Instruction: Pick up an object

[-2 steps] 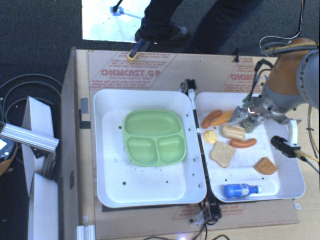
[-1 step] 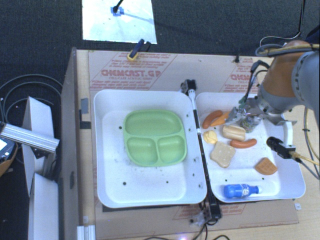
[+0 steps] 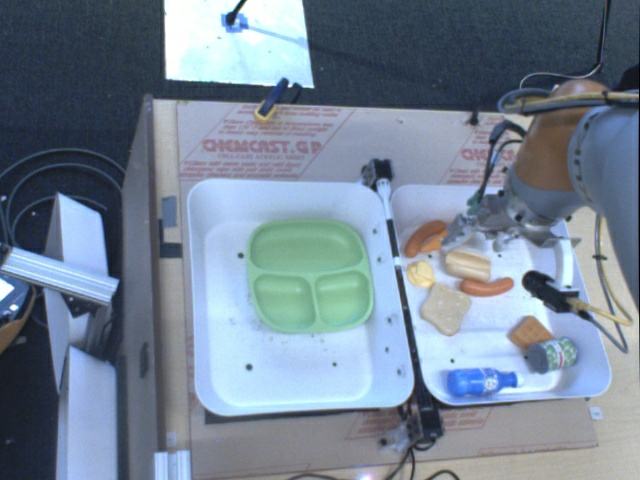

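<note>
My gripper (image 3: 472, 226) hangs low over the back of the right bin (image 3: 590, 368), just above a tan bread roll (image 3: 467, 264). An orange sausage (image 3: 425, 236) lies to its left. A second sausage (image 3: 486, 287) lies just in front of the roll. Nearby are a yellow piece (image 3: 420, 273) and a slice of toast (image 3: 446, 309). Toward the front lie a brown cracker (image 3: 528, 332), a small green-labelled can (image 3: 553, 353) and a blue bottle (image 3: 482, 379) on its side. Nothing shows clearly held.
The left bin (image 3: 220, 368) holds a green divided plate (image 3: 308, 274). A ridge with a black clip (image 3: 378, 173) at its far end separates the two bins. The grey arm with its orange band (image 3: 550, 148) comes in over the right bin's back right corner.
</note>
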You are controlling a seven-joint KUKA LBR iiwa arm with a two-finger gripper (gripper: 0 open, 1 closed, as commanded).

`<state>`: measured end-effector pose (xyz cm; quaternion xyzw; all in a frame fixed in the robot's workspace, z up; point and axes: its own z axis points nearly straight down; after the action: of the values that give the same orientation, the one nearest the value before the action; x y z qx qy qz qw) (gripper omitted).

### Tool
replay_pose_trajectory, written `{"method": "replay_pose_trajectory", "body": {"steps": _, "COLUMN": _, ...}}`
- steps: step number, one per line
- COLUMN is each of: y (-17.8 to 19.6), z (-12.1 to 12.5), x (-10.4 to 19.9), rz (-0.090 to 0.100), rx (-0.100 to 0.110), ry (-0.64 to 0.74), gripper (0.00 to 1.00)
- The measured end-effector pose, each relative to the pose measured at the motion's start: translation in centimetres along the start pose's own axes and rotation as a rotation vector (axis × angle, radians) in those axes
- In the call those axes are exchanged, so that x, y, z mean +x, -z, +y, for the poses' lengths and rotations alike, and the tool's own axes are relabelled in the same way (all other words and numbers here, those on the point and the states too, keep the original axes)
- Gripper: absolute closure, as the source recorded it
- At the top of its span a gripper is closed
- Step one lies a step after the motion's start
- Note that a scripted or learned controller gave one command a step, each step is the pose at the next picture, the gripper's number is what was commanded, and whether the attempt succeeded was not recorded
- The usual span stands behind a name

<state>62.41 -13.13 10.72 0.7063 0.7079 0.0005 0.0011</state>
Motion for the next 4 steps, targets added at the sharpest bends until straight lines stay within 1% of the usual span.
{"method": "replay_pose_trajectory", "body": {"steps": 1, "y": -2.3, "z": -3.2, "x": 0.7, "rz": 0.001, "rx": 0.002, "ry": -0.001, "gripper": 0.00}}
{"method": "replay_pose_trajectory", "body": {"steps": 2, "y": -1.2, "z": -3.0, "x": 0.7, "rz": 0.000, "rx": -0.001, "ry": 0.000, "gripper": 1.00}}
{"method": "replay_pose_trajectory", "body": {"steps": 3, "y": -1.2, "z": -3.1, "x": 0.7, "rz": 0.000, "rx": -0.001, "ry": 0.000, "gripper": 0.00}}
{"method": "replay_pose_trajectory", "body": {"steps": 4, "y": -2.3, "z": 2.1, "x": 1.3, "rz": 0.001, "rx": 0.001, "ry": 0.001, "gripper": 0.00}}
